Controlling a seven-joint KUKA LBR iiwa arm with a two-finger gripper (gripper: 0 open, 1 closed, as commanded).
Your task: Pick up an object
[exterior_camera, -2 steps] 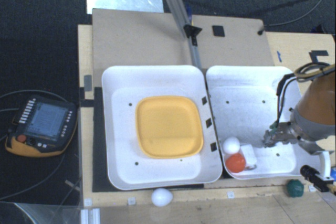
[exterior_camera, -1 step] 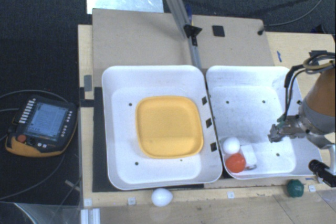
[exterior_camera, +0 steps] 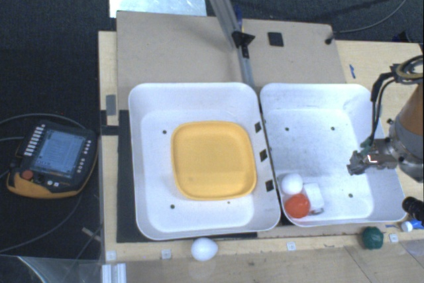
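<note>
Can't tell how the fingers are set, the gripper (exterior_camera: 363, 161) is just a dark blur at the right bin's (exterior_camera: 311, 117) right wall, nothing visibly in it. Closest targets sit bunched in the near-left corner: white ball (exterior_camera: 291, 183), orange ball (exterior_camera: 297, 205), white block (exterior_camera: 313, 196).

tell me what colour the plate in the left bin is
Yellow. The square plate with rounded corners shows plainly in the camera view.

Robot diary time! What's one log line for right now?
gripper: right bin's right edge, nothing visibly held | yellow plate: left bin | orange ball, white ball: right bin's near-left corner
</note>
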